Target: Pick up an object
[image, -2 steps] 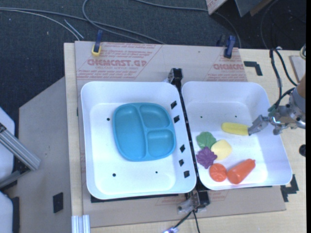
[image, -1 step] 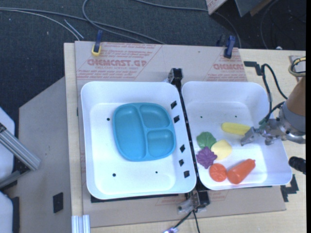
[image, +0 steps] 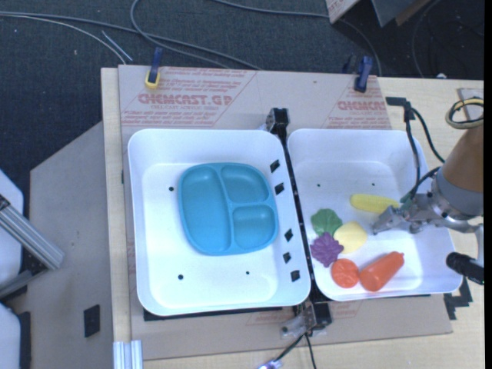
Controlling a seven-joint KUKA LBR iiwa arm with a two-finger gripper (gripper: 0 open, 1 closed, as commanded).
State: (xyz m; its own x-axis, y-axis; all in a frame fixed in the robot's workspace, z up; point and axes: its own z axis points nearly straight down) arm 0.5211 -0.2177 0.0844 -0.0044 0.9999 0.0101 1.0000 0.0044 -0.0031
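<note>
The claw [image: 382, 224] sits low in the right bin [image: 338, 148], just beside the banana [image: 372, 202] and lemon [image: 352, 237]. Nothing sits between its tips; how wide it gapes, I cannot tell. Nothing is lifted yet, so the pick is all ahead.

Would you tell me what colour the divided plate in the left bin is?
Light blue; the divided plate shows in the camera view.

- A blue divided plate [image: 228, 207] lies in the left white bin [image: 146, 206].
- Two blue clamps [image: 154, 74] [image: 362, 73] grip the printed board [image: 254, 98] at the bench's far edge.
- Cables [image: 192, 21] loop on the dark floor [image: 54, 68].
</note>
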